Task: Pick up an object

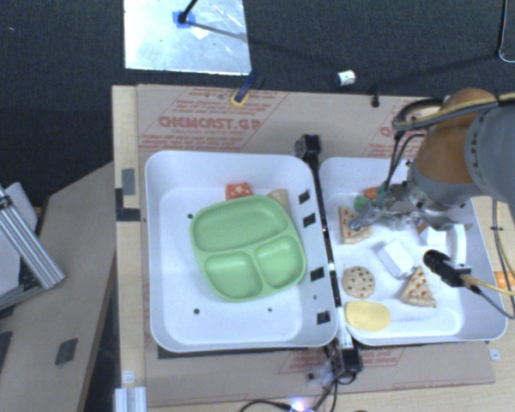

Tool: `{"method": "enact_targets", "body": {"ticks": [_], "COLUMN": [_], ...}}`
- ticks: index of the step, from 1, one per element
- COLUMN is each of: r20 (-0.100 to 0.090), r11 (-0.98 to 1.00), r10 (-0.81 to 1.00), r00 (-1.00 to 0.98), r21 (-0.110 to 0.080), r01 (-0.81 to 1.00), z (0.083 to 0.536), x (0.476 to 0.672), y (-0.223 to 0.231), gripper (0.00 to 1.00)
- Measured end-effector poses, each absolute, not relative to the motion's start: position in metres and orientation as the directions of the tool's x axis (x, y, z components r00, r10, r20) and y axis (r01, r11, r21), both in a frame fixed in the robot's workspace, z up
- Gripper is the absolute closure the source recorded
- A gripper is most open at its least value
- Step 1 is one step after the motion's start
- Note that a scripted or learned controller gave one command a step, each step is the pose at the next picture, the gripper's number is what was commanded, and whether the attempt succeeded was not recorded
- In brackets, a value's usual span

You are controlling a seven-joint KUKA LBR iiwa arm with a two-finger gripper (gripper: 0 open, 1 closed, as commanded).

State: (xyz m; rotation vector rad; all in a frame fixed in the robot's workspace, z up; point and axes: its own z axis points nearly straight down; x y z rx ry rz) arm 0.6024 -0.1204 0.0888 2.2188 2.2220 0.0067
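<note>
just 1 cam here, fixed up high over bench (197, 101), looking down at slant so far edge of bench sits near top of frame, near edge at bottom. far enough back to fit both white bins whole: left bin (167, 256) roughly mid-frame, right bin (476, 316) pushed toward right side. dark floor visible past bench at top and left. arm (463, 148) comes in from right edge. no 2nd view, so no overlap

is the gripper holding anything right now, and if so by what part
It cannot be told. The gripper is down in the right bin, right by a pizza slice, but the view is too small and cluttered to show anything between its fingers.
</note>
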Motion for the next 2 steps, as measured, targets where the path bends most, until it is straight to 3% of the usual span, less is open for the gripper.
{"method": "enact_targets", "body": {"ticks": [1,2], "r20": [0.001,-0.001], "r11": [0.002,0.005], "r10": [1.000,1.000], "r00": [-0.002,-0.005], "r21": [0.014,0.006], "r01": [1.000,1.000], "z": [0.102,0.164], "x": [0.605,0.605], "y": [-0.120,-0.114], "gripper": [1.00,1.00]}}
